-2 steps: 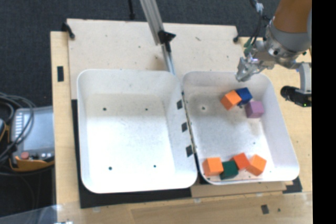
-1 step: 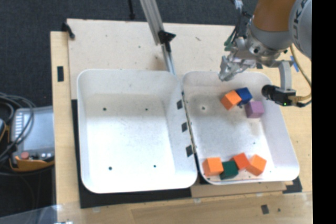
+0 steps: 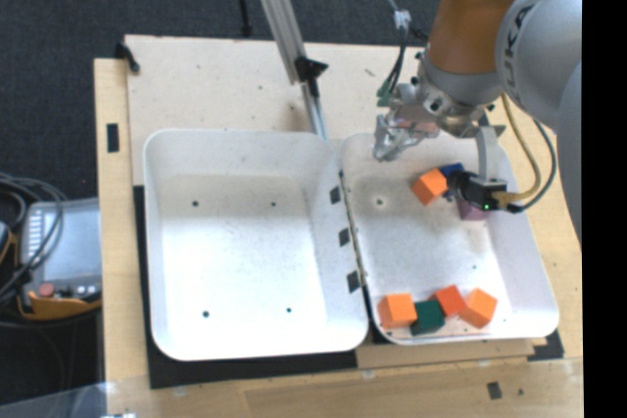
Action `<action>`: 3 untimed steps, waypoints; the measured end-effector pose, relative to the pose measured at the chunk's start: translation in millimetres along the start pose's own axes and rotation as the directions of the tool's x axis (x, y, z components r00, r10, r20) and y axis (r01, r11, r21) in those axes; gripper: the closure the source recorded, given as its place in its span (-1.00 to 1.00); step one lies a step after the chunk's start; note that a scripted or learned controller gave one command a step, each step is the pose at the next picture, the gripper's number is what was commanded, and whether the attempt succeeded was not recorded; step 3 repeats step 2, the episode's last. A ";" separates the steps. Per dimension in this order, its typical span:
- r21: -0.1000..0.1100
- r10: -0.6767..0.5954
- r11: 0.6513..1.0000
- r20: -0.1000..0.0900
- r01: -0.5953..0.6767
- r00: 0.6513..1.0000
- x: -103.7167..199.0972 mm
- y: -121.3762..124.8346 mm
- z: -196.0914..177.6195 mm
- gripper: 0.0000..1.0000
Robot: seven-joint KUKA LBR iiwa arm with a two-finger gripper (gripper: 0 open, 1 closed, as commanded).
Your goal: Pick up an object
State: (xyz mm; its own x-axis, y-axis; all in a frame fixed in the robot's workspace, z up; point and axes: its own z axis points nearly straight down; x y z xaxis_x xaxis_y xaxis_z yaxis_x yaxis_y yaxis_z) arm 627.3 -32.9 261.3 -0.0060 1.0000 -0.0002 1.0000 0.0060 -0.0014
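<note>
My gripper (image 3: 389, 145) hangs over the far left corner of the right bin (image 3: 446, 255), with nothing visible between its fingers. To its right lie an orange block (image 3: 428, 186), a blue block (image 3: 454, 173) and a purple piece (image 3: 472, 210) partly hidden by a black fitting. Along the near edge of the same bin sit an orange block (image 3: 397, 309), a dark green block (image 3: 428, 315), a red-orange block (image 3: 450, 301) and another orange block (image 3: 479, 306).
The left bin (image 3: 245, 240) lies beside the right one, a ridge with black clips (image 3: 347, 240) between them. A slanted aluminium bar (image 3: 279, 10) rises behind the bins. A cable loops from the wrist over the right bin's far right side.
</note>
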 end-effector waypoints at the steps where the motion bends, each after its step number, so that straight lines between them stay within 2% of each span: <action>1: 0.000 0.000 1.000 0.000 0.000 1.000 41.9 -1.2 10.4 1.00; 2: 0.002 -0.001 1.000 0.000 0.001 1.000 93.8 -0.9 25.3 1.00; 3: 0.002 -0.001 1.000 0.000 0.001 1.000 93.8 -0.9 25.3 1.00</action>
